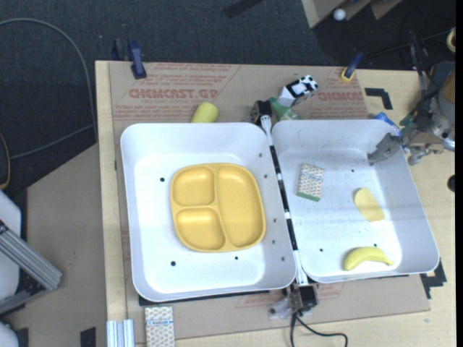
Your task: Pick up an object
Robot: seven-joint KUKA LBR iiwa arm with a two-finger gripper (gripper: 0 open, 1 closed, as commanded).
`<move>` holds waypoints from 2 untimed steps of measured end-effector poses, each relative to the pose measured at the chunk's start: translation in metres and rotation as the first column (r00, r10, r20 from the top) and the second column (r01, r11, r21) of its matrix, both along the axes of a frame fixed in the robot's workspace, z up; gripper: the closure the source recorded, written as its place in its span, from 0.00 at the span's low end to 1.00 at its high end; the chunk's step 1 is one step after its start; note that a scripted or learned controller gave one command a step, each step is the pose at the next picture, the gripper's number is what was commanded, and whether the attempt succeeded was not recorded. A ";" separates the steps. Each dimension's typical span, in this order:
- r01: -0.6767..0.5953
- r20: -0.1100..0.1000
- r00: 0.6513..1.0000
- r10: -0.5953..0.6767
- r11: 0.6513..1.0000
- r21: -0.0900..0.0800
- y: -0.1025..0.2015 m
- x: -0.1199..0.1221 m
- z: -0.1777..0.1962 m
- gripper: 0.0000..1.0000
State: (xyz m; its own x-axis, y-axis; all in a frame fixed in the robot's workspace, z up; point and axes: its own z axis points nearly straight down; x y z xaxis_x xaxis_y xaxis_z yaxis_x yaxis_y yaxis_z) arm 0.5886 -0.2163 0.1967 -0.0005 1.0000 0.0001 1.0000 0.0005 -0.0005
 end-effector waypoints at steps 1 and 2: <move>-0.005 -0.001 1.000 0.005 1.000 0.010 -0.002 -0.014 -0.112 0.00; 0.001 -0.001 1.000 -0.001 1.000 0.001 0.007 -0.047 -0.112 0.00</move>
